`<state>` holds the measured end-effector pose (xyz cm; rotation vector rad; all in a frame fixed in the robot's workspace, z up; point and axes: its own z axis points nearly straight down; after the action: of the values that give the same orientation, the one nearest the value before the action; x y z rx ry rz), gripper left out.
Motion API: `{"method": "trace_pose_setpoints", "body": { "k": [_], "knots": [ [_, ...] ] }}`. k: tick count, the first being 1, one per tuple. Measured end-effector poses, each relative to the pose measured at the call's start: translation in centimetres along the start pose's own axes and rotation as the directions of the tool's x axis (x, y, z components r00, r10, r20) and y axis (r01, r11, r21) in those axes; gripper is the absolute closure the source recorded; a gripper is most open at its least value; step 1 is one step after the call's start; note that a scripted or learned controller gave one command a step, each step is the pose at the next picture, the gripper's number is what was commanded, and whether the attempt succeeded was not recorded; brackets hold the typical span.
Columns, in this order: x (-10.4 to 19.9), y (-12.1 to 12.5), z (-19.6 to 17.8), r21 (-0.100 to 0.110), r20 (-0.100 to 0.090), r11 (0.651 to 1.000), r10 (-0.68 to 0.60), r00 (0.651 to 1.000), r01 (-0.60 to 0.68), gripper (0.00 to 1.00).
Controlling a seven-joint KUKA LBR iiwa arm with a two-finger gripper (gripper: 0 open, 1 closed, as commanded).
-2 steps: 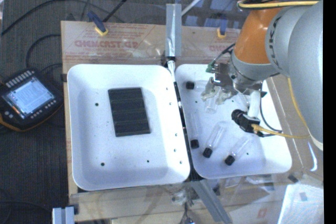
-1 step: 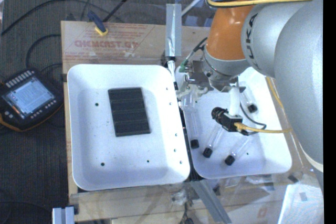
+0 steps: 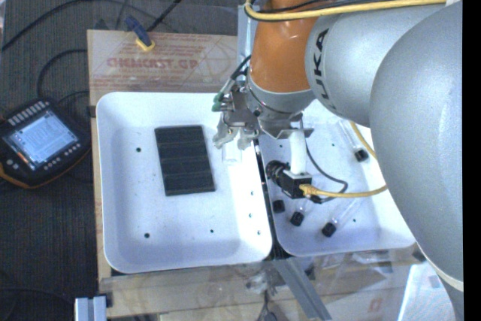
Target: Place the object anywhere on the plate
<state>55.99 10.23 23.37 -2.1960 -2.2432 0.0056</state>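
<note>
The arm (image 3: 398, 64) is bulky and rounded, silver-grey, with black "KUKA" lettering on its side. An orange band (image 3: 282, 41) rings it above the wrist. A yellow cable (image 3: 338, 7) runs along the arm past the orange band.

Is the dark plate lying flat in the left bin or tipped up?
Flat. The dark plate lies on the floor of the left bin, its whole ribbed top facing up.

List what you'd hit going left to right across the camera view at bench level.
Handheld controller with lit screen → left white bin → dark ridged plate → gripper above the left bin's right edge → right white bin with small black pieces → grey arm.
</note>
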Motion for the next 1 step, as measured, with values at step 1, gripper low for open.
{"method": "trace_pose_setpoints", "body": {
  "k": [1],
  "knots": [
    [10.59, 0.21, -6.56, -0.001, 0.002, 0.993, -0.12, 0.993, 0.12, 1.0]
  ]
}}
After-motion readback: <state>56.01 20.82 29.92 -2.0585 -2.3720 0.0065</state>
